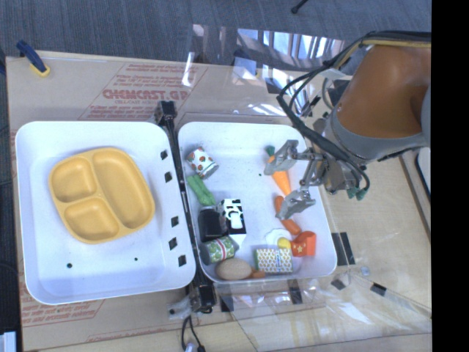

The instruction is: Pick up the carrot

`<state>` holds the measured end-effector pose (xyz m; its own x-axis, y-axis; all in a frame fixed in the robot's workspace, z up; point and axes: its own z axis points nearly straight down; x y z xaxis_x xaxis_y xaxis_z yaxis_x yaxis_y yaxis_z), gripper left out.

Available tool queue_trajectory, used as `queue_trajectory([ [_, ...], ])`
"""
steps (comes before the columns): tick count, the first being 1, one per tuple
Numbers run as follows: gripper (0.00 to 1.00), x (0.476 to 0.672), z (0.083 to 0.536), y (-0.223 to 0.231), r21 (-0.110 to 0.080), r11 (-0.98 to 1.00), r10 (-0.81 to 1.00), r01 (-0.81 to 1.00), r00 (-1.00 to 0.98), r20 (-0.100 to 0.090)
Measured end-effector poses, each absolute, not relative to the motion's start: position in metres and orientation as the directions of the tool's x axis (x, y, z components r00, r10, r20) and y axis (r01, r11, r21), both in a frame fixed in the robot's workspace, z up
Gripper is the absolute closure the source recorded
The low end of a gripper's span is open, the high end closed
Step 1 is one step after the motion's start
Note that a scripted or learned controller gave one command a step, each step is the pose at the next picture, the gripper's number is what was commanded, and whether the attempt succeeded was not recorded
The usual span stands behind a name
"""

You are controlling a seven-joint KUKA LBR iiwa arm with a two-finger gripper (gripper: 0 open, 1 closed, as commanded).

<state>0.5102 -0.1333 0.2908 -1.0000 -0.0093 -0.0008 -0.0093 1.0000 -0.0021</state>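
The carrot [281, 181], orange with a small green top, lies in the right bin [242, 134] near its right wall. My gripper [290, 180] hangs over that spot, open. One finger [284, 156] stands just behind the carrot and the other finger [297, 203] just in front of it. The carrot sits in the gap between them, and neither finger visibly presses on it. A second orange piece [289, 224] lies just in front of the near finger.
The right bin also holds a small can [199, 161], a green vegetable [199, 189], a black-and-white box [233, 214], a fried egg [278, 239], a red item [303, 244], a patterned box [272, 259] and a potato [234, 269]. A yellow divided plate [101, 193] lies in the left bin [44, 270].
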Motion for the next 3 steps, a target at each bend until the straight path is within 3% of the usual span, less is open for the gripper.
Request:
queue_trajectory([
  [1, 0.0, 0.552, 0.239, -0.187, -0.001, 0.948, 0.318, 0.318, -0.948, -0.001],
  [2, 0.0, 0.605, 0.101, -0.194, -0.001, 0.945, 0.328, 0.328, -0.945, 0.013],
  [3, 1.0, 0.611, 0.119, -0.193, -0.001, 0.948, 0.319, 0.319, -0.948, -0.003],
])
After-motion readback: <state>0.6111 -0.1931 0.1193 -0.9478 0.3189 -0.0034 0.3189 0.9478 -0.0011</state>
